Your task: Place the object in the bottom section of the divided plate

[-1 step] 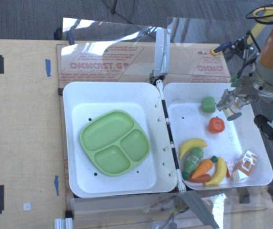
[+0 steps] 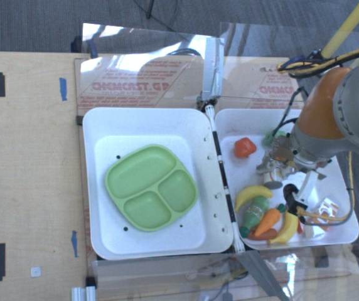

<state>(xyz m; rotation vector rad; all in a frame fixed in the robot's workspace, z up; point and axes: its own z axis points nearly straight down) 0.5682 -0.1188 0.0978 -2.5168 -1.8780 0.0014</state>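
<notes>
Green divided plate [image 2: 151,187] sits at nine o'clock from the gripper [image 2: 275,167] (grip unreadable), which hangs over the toys [image 2: 261,213], presumably to grab one.

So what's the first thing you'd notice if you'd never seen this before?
Probably the bright green divided plate in the left bin. Next, the grey arm with its orange band, leaning over the right bin, where yellow bananas and an orange carrot are heaped at the near end and a red toy sits apart.
</notes>
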